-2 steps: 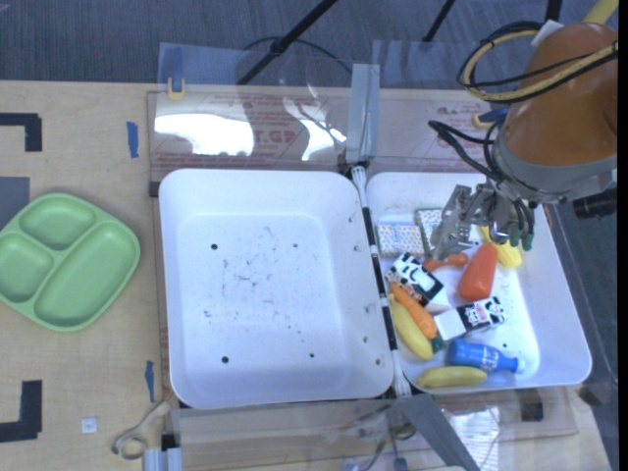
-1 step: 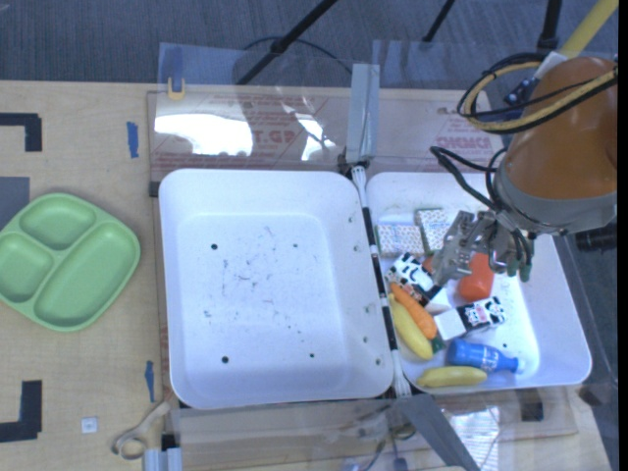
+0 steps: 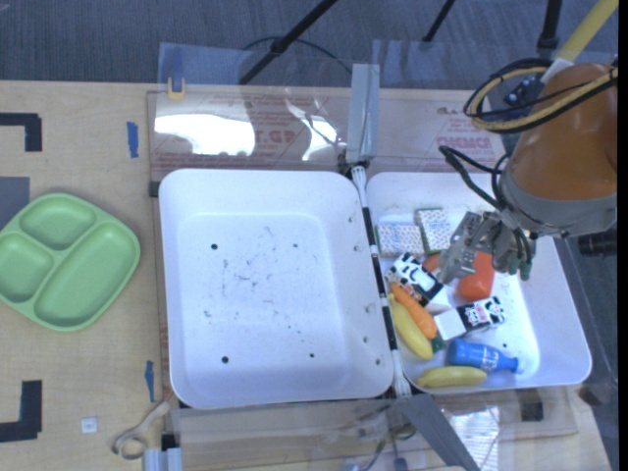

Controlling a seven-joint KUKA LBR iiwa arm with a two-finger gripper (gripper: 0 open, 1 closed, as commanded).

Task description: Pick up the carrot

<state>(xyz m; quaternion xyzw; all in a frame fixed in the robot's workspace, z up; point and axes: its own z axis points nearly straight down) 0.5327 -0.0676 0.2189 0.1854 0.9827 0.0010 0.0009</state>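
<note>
The carrot lies untouched in the right bin; the gripper hovers nearby, grip state unreadable; approach step, needing a leftward descent.

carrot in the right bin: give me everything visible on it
The carrot is a small orange tapered piece, smooth and plastic-looking, lying flat on the floor of the right bin near its left wall. It runs diagonally from upper left to lower right. A yellow banana-like piece lies alongside it below, touching or nearly so; a black-and-white block sits just above. The gripper hangs up and to its right, not on it.
</note>
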